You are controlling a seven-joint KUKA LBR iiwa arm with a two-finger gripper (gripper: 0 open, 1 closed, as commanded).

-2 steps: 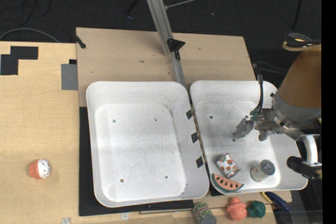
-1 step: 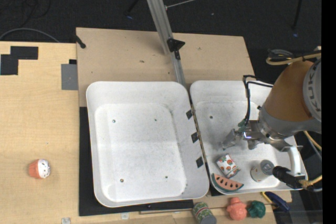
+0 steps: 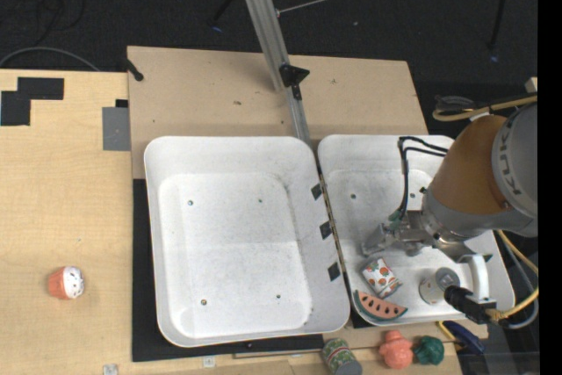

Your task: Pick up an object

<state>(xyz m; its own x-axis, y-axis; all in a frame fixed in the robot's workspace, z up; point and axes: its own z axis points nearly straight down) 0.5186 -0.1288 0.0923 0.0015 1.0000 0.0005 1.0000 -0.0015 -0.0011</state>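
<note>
My gripper (image 3: 389, 241) hangs low over the right bin (image 3: 351, 162), near its middle. Just below it a small red-and-white carton (image 3: 380, 277) lies on the bin floor, close to the gripper but apart from it. A watermelon-slice toy (image 3: 383, 308) rests against the bin's front rim, just in front of the carton. The wrist and orange-banded arm (image 3: 474, 176) cover the right part of this bin.
The left bin (image 3: 167, 162) lies beside the right one, with black clips along the shared rim. On the front ledge stand a small can (image 3: 336, 356), a pink toy (image 3: 395, 349) and a green toy (image 3: 428, 350). A red-and-white ball (image 3: 66, 283) sits on the wooden bench far left. A metal rail (image 3: 263, 13) slants up behind the bins.
</note>
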